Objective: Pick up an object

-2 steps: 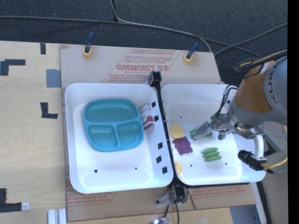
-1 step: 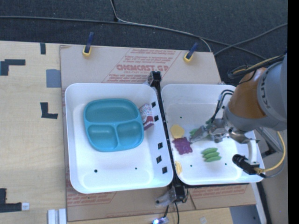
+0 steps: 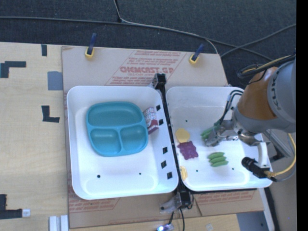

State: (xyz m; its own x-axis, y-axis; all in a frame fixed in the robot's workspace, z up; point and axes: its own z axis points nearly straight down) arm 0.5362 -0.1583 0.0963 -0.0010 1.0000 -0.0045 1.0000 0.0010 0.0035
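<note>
A light wooden bench (image 3: 29,167) carries a sheet of printed brown cardboard (image 3: 139,66), pinned along its far edge by two yellow-and-blue clamps (image 3: 89,48), with dark carpet and black cables (image 3: 144,23) beyond. Two shallow white bins sit side by side on the cardboard. The grey arm with its orange band (image 3: 257,102) reaches into the right bin (image 3: 192,97), and the gripper (image 3: 211,137) hangs low over that bin's middle; whether its fingers are spread or closed cannot be told from this angle.

Counted: one green item (image 3: 208,131) lies right at the gripper's tip, partly hidden by it, so its shape is hard to make out and no grasp can be confirmed. One green pea-pod-like piece (image 3: 218,159) rests just beside the gripper on the near side. One yellow piece (image 3: 182,135) and one purple grape-like cluster (image 3: 188,150) lie near the gripper, toward the divider between the bins. Well apart from the gripper, across the divider, the left bin (image 3: 82,177) holds one teal three-compartment plate (image 3: 117,128) and one small red-and-white packet (image 3: 152,120) touching the plate's edge, its label too blurred to read.

The arm's upper links are cut off at the picture's right.
</note>
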